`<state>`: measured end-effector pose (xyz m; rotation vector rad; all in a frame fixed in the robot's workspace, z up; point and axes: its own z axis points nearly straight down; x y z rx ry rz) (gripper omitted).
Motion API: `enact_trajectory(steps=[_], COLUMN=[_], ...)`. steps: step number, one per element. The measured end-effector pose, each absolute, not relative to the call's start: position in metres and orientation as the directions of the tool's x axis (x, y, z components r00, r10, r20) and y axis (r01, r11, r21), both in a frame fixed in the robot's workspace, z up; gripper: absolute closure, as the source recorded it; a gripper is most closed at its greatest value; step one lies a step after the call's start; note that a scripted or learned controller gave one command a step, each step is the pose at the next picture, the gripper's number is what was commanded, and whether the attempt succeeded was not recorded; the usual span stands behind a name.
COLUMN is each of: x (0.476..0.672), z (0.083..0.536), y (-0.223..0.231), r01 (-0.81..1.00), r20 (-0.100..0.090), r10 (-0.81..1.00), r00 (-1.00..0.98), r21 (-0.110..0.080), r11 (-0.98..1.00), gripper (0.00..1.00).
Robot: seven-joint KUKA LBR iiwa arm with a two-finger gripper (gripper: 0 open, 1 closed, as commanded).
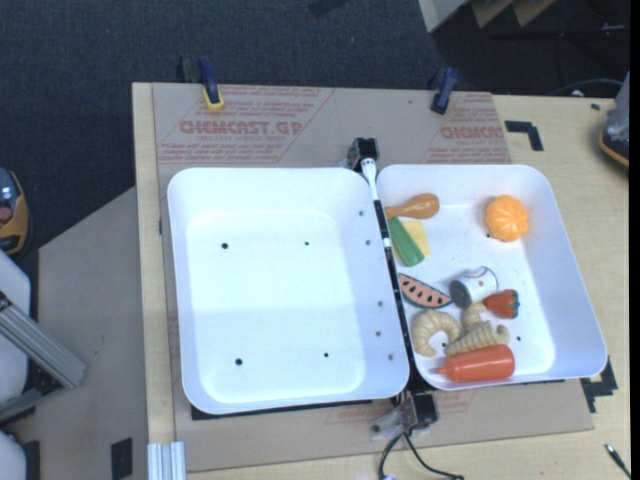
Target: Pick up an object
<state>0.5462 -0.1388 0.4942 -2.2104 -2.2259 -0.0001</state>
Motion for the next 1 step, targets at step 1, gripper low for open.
enact_trajectory(steps=[1], x=[0.5262], z=[0.5386], y=[-0.1368], r01=[1.0], r20=[-0.002], r10=[1.0], r00=[-0.001], r21=[0.008], r11=[0.001], gripper=[1.0])
